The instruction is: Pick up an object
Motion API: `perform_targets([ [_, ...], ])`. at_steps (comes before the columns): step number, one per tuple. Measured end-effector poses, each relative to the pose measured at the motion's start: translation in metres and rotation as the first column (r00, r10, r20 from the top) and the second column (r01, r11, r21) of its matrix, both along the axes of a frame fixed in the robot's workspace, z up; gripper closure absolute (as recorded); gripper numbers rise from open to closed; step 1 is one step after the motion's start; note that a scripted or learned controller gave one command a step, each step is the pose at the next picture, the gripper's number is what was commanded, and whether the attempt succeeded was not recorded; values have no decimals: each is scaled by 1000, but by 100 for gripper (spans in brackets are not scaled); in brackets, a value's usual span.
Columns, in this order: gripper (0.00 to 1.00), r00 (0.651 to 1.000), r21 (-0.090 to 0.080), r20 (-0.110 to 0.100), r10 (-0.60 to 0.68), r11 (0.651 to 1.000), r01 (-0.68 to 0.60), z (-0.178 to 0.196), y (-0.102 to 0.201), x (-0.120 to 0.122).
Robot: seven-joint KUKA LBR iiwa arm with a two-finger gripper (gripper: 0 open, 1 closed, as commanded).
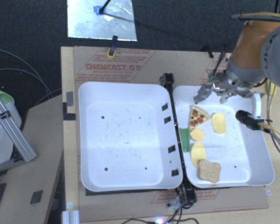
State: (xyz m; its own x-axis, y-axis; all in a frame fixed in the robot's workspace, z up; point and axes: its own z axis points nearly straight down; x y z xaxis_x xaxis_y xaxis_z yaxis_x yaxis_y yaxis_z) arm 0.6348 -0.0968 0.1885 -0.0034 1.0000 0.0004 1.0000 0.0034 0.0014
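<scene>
The right bin (256, 164) holds several toy foods. A pizza slice (198, 116) lies near its upper left, with a pale yellow oval piece (218, 123) to its right. Below them sit a small yellow round (197, 135), a yellow chunk (198, 152) and a brown bread slice (209, 170). A green strip (184, 139) lies along the bin's left wall. My gripper (211, 95) hangs over the bin's far edge, just above the pizza slice. Its fingers stand apart with nothing between them, so it is open.
The left bin (126, 134) sits beside the right one, with a black divider with clips (174, 129) between them. A black part on a cable (246, 117) reaches in over the right bin's right side. A foil sheet (101, 13) lies beyond the bench.
</scene>
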Motion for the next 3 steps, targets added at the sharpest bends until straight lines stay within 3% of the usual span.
perform_targets([
  [1,0,1000,1,-8,-3,1000,3,-110,1,-29],
  [2,0,1000,1,-3,-4,1000,4,-104,7,-52],
  [3,0,1000,2,4,3,1000,-3,1,51,-108],
])
